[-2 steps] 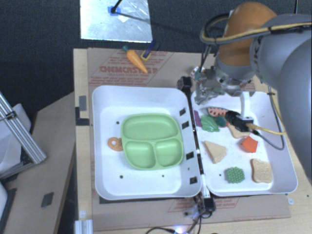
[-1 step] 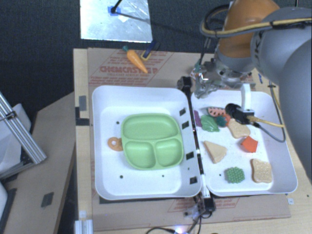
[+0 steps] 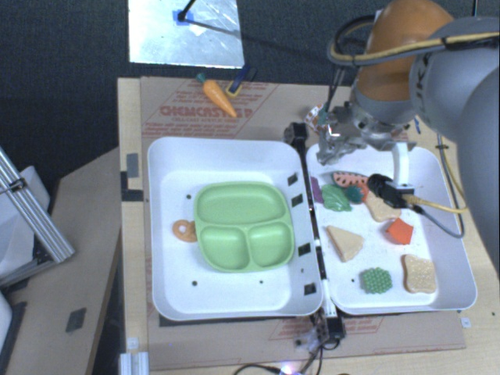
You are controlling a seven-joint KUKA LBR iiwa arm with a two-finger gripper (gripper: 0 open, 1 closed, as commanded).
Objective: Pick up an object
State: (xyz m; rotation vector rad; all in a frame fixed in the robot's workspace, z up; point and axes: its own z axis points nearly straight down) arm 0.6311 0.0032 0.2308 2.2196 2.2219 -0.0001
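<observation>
My gripper (image 3: 334, 142) hangs over the back left corner of the right bin (image 3: 457, 276), below the orange wrist band. Just in front of it lie a pink-red piece (image 3: 349, 180), a green leafy piece (image 3: 337, 198) and a purple strip (image 3: 316, 188). Further forward in that bin are a tan wedge (image 3: 344, 242), a beige piece (image 3: 380, 208), an orange-red block (image 3: 399, 231), a round green piece (image 3: 376, 280) and a bread slice (image 3: 419, 273). Nothing shows between the gripper and these objects.
The left bin (image 3: 168, 170) holds a green divided plate (image 3: 242, 225) and a small orange ring (image 3: 185, 230) beside it. Behind the bins a toy carrot (image 3: 219, 98) and a blue item (image 3: 238, 82) lie on the cardboard. A black cable end (image 3: 383, 187) hangs over the right bin.
</observation>
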